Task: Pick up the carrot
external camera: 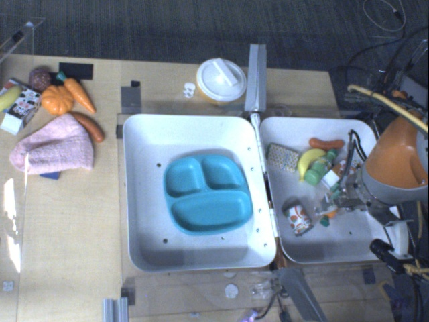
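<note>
In the right bin [355,247] my gripper [334,205] hangs low, near the middle, under the grey arm with its orange band [395,156]. Right below the gripper lies a small orange piece with a green end [326,215], which looks like the carrot; the gripper partly covers it. I cannot make out whether it is held or just lying on the bin floor. A longer orange-red piece [326,143] lies at the back of the same bin.
Beside the gripper are a banana [309,162], a green and white item [328,174], a speckled sponge [284,156] and a small can [297,219]. The left bin [144,180] holds a blue divided tray [208,192]. Another carrot [81,94], a pumpkin and a pink cloth [53,146] lie on the bench at far left.
</note>
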{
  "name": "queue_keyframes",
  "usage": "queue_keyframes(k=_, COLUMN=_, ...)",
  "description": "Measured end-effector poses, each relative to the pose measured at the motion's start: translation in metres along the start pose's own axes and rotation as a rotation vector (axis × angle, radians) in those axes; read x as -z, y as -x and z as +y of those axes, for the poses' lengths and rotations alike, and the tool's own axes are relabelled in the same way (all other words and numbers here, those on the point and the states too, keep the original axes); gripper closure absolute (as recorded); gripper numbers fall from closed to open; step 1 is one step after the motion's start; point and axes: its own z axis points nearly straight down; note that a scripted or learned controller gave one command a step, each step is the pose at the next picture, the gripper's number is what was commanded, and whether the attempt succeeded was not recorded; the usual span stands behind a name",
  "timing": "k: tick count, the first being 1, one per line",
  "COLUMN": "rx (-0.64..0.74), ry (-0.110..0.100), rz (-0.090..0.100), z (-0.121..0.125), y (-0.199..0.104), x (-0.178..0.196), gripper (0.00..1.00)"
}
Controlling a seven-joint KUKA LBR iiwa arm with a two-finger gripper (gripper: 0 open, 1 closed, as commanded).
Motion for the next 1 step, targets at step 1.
queue_keyframes(k=1, rx=-0.093, ry=-0.008, rz=0.002, z=-0.0038, y=-0.0553, x=0.0976, gripper=1.00)
